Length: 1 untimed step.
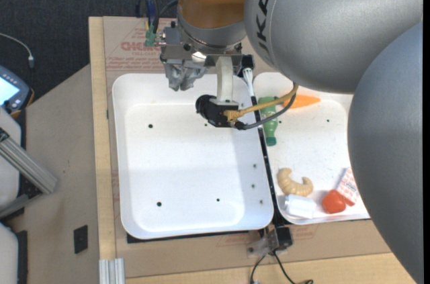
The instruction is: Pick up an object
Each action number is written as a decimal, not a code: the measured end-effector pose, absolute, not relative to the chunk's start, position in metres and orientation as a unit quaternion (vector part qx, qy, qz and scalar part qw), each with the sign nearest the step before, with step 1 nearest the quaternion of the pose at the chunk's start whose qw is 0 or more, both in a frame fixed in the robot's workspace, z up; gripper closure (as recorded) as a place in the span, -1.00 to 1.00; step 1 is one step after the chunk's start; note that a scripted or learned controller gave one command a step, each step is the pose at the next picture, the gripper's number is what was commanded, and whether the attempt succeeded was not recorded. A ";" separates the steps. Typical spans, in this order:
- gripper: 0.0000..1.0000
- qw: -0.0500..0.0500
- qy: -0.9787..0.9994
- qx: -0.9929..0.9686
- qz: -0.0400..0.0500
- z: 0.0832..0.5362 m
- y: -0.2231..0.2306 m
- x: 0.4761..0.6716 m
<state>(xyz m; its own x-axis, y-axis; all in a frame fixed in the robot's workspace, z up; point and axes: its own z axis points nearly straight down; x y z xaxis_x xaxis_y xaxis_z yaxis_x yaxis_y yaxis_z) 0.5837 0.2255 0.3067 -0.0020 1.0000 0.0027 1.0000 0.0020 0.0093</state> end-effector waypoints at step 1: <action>1.00 0.000 0.707 0.707 0.000 0.079 0.225 0.561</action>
